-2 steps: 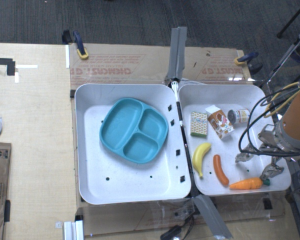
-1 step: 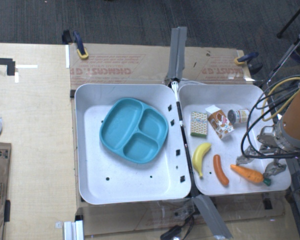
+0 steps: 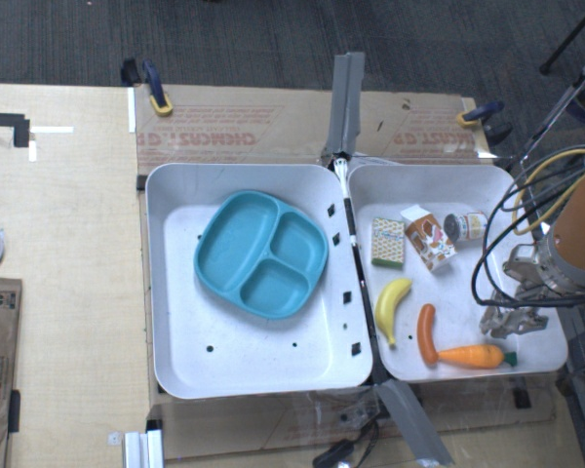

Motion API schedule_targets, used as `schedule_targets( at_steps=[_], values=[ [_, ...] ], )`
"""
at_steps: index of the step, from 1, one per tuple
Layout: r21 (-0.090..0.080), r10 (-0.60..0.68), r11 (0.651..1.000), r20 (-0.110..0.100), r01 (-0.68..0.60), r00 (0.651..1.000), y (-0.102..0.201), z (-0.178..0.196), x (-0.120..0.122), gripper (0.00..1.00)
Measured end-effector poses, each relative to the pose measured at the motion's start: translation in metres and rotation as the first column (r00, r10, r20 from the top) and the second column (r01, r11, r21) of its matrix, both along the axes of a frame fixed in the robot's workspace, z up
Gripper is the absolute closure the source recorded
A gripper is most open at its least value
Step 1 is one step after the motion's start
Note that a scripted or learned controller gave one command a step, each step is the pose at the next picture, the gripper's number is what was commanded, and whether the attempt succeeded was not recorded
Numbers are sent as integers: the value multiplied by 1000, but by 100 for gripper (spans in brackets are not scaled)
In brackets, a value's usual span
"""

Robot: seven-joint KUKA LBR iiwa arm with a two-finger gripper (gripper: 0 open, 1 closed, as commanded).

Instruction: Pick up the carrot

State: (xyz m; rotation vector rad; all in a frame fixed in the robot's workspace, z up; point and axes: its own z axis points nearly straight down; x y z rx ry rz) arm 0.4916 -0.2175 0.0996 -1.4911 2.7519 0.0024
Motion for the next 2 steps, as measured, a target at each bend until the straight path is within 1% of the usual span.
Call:
schedule_targets(
  at_steps=[1, 2],
  values=[
    [0, 1, 1000, 0, -1, 1000, 0, 0, 0, 0],
    [-1, 258, 966, -8, -258, 966, -1, -9, -12, 0]
  ],
)
